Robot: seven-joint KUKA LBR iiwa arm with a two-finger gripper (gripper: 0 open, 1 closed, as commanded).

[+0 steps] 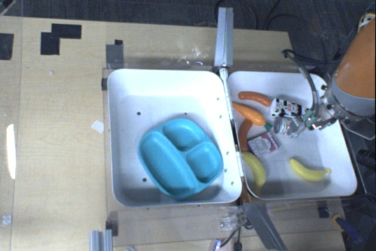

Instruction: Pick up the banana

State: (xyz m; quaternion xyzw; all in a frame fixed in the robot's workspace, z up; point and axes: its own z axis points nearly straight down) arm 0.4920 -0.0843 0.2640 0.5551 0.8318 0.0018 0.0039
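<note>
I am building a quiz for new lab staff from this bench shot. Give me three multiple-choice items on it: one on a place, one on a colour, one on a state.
1. Where does the blue divided plate lie?
A. in the left bin
B. in the right bin
C. on the bench outside the bins

2. What colour is the banana near the right bin's front edge?
A. green
B. yellow
C. brown

3. How does that banana stand to the hand?
A. gripped in it
B. lying apart from it on the bin floor
C. pressed under it

Answers:
1 A: the plate sits within the left bin's walls.
2 B: its skin is plainly yellow.
3 B: bare white floor shows between the banana and the hand, which is above the packet.
</note>
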